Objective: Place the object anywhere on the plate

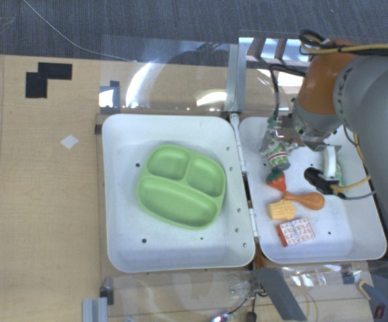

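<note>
A green plate (180,185) with three compartments lies in the left white bin (123,247), with nothing on it. My gripper (277,154) hangs over the upper left part of the right bin (361,243), pointing down. Just below its tip lies a small orange-red toy carrot (277,179) with a green top. The gripper's own body hides whether it touches the carrot.
Below the carrot, the right bin also holds a brown toy drumstick (306,200), a yellow ridged piece (282,210) and a red-and-white patterned box (296,231). A metal divider (244,180) separates the two bins. The grey arm covers the right bin's upper right.
</note>
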Tool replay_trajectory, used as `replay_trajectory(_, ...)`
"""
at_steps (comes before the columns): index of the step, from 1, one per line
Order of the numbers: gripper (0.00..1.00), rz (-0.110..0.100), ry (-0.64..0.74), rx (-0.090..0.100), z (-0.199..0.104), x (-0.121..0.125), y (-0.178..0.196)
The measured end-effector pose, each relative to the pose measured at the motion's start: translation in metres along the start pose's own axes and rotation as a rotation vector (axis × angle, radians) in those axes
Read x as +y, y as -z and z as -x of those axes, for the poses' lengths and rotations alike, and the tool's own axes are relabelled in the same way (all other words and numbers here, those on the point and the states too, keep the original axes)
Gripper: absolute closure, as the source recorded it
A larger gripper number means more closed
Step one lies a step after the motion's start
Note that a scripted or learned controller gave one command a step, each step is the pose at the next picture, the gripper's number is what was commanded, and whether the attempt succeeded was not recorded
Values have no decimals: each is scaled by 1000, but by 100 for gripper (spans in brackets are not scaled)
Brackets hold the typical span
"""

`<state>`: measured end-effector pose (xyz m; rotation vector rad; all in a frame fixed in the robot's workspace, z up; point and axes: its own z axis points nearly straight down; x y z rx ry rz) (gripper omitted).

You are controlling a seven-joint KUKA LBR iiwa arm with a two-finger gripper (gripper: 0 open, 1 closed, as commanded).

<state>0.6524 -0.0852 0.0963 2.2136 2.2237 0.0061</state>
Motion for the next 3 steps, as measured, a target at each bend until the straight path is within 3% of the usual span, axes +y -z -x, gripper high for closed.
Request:
replay_trajectory(1,100,-2,1,1,-76,-42,89)
replay_trajectory(2,100,-5,0,1,-137,-82,88)
replay_trajectory(3,0,-5,-1,1,-137,-81,88)
